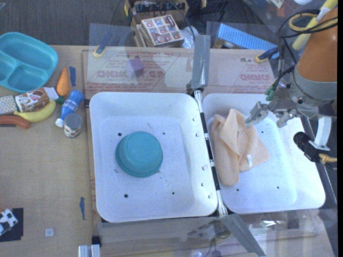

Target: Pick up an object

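A wooden bench carries two shallow white bins side by side, with clutter at its left end and boxes beyond its far edge. In the right bin (300, 191) lies a crumpled peach cloth (236, 143), bunched against the bin's left wall and spreading toward its middle; this looks like the likeliest thing to pick up, since the gripper (268, 114) hangs just beside its upper right edge, above the far part of that bin. The claw's fingers stand spread apart with nothing between them, so it is open and empty. I judge the step in hand to be the approach: the arm is placed over the bin but has not yet come down on the cloth. The next move calls for a shift toward the cloth's raised folds, a descent until the fingers straddle a ridge of fabric, and then a close; soft, flat cloth is easy to miss or pinch only thinly, so a fold is the better target. In the left bin (107, 197) a teal bowl (139, 153) sits upside down, well apart from the gripper and no hindrance. The divider between the bins lies close to the cloth's left side and could crowd a finger there. On the bench's left rest a blue tray (24, 63), a banana (37, 113), a carrot (64, 82) and a small bottle (69, 107), all out of the way.
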You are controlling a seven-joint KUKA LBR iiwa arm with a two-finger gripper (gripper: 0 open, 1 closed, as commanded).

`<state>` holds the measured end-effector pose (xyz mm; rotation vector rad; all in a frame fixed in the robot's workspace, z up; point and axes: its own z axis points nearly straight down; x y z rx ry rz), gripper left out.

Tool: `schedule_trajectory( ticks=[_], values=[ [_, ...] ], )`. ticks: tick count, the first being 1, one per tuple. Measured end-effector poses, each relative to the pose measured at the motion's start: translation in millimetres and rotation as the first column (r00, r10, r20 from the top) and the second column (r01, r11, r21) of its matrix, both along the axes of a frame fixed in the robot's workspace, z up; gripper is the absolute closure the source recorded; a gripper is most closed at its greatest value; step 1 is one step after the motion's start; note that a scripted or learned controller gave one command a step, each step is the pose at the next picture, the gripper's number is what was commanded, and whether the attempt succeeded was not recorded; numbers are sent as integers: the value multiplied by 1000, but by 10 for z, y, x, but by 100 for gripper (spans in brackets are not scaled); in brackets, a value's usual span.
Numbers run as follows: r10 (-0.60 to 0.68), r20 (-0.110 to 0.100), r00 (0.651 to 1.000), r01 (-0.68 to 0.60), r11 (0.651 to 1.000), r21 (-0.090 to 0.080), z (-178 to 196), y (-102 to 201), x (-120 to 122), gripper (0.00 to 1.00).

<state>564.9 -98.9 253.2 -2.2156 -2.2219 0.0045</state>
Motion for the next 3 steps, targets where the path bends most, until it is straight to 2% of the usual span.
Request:
schedule_trajectory(
  ticks=[1,2,3],
  values=[
    [246,14,969,-246,969,-2,-1638,-137,-186,0],
    [242,19,970,-242,970,-3,-1546,-151,-169,100],
    [331,4,943,-331,944,-1,-564,461,636,100]
  ],
)
